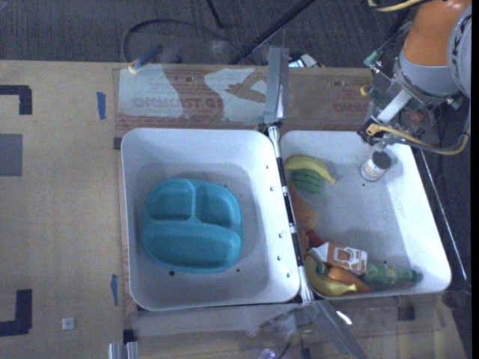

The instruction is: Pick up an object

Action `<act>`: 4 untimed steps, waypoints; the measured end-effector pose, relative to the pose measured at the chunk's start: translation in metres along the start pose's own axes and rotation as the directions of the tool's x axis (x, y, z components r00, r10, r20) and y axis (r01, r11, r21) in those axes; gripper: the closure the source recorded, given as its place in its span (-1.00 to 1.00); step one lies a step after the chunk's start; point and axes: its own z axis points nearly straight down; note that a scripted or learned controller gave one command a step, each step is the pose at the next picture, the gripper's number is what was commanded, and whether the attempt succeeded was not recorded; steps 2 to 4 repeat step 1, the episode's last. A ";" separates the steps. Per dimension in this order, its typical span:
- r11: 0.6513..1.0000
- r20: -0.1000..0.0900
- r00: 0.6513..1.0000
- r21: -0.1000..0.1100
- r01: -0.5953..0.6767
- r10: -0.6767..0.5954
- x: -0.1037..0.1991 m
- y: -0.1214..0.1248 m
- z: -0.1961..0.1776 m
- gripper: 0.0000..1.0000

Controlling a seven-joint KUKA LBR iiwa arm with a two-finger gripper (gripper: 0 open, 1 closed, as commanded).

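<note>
My gripper (379, 144) hangs over the far right corner of the right bin (419, 223), below the grey and orange arm. Directly under its tip is a small silver can (371, 170), upright, with a dark top; whether the gripper touches it is hidden by the arm. A yellow banana (310, 165) and a green piece (306, 180) lie at the bin's far left. An orange piece (304, 214) and a red one (313, 238) rest along the left wall. At the near edge lie a white carton (341, 257), a second banana (325, 283) and a green bottle (389, 275).
The left bin (150, 155) holds a teal divided plate (192, 224). A metal divider (275, 88) stands between the bins at the back. Cables trail by the arm at the upper right.
</note>
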 end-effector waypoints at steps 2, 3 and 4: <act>0.997 -0.003 0.997 0.001 -0.072 0.072 0.011 -0.073 0.024 1.00; 0.997 -0.003 0.997 0.001 -0.072 0.072 0.011 -0.073 0.024 1.00; 0.997 -0.003 0.997 0.001 -0.072 0.072 0.011 -0.073 0.024 1.00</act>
